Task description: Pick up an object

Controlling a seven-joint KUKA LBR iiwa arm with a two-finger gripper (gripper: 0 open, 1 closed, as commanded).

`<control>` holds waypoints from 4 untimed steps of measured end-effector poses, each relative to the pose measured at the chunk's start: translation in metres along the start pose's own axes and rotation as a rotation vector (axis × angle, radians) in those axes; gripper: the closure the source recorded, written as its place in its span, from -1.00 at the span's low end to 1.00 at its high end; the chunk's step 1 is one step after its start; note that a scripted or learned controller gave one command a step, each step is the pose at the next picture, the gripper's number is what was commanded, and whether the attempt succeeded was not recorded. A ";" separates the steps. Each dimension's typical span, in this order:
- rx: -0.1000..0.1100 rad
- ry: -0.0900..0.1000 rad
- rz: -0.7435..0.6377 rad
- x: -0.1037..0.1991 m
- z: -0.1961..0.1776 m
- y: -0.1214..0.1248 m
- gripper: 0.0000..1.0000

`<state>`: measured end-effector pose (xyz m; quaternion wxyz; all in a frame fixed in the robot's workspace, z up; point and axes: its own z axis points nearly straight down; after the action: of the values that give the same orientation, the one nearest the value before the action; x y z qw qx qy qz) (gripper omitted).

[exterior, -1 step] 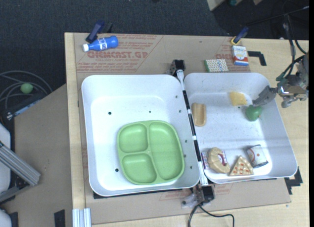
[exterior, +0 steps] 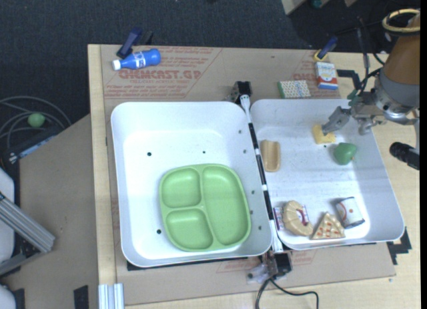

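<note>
Camera view shows the gripper (exterior: 348,118) over the far part of the right bin (exterior: 373,224), fingers spread open, nothing between them. A yellow block (exterior: 324,135) lies just under one finger (exterior: 333,122), a green ball (exterior: 344,153) close beside. The left bin (exterior: 133,124) carries a green divided plate (exterior: 203,205).

1. Yellow block (exterior: 324,136): small, lying flat near the right bin's (exterior: 380,187) far wall.
2. Green rounded piece (exterior: 344,153): just beside the block.
3. Tan bread-like piece (exterior: 270,155): lying lengthwise by the bin's left wall.
4. Pizza slice (exterior: 327,227), wrapped snack (exterior: 295,217) and small can (exterior: 349,211): along the near edge.
</note>
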<state>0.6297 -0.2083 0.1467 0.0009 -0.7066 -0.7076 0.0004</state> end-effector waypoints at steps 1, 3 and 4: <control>0.002 0.005 -0.001 -0.009 0.051 -0.004 -1.00; -0.013 -0.005 -0.002 0.048 0.048 0.040 1.00; -0.010 -0.005 -0.002 0.048 0.049 0.039 -1.00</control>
<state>0.6686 -0.1604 0.0977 -0.0042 -0.7060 -0.7082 -0.0014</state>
